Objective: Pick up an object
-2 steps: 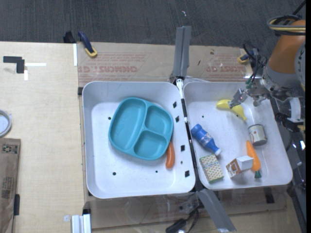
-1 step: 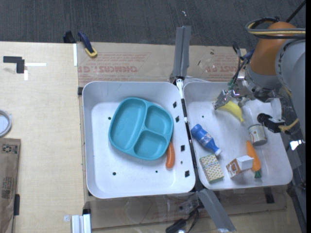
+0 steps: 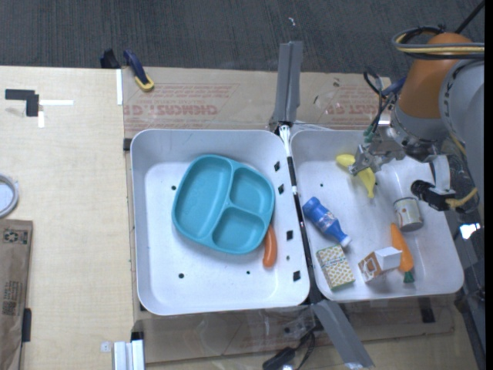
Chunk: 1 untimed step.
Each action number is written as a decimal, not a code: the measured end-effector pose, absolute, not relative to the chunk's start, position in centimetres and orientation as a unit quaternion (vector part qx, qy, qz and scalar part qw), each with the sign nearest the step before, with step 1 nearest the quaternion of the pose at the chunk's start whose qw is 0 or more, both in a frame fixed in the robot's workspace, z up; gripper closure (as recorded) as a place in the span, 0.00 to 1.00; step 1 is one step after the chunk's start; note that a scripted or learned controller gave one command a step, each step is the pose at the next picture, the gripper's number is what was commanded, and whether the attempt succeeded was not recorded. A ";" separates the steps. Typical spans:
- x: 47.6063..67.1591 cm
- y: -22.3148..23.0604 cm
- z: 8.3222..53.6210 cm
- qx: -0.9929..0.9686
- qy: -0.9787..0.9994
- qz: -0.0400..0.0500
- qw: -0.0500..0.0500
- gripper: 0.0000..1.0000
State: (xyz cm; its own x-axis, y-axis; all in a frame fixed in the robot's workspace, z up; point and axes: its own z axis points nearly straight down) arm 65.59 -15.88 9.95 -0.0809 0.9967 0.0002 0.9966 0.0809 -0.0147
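The right bin (image 3: 431,284) holds several objects. A yellow banana (image 3: 346,160) lies near its back wall, and my gripper (image 3: 368,159) is down right over the banana's middle, covering part of it. Another yellow end of the banana pokes out below the gripper. A blue bottle (image 3: 323,219) lies near the bin's left wall. A small metal can (image 3: 407,213) stands at the right, with an orange carrot (image 3: 400,247) just in front of it. A small carton (image 3: 380,264) and a green-and-tan box (image 3: 335,267) rest near the front.
The left bin (image 3: 154,284) holds a blue divided plate (image 3: 223,203) and an orange sausage (image 3: 269,248) by the plate's right edge. A grey divider post (image 3: 288,83) rises between the bins at the back. A tape roll (image 3: 6,197) lies at the bench's far left.
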 end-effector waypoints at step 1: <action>65.9 -11.0 24.3 -0.691 -0.723 0.000 -0.001 1.00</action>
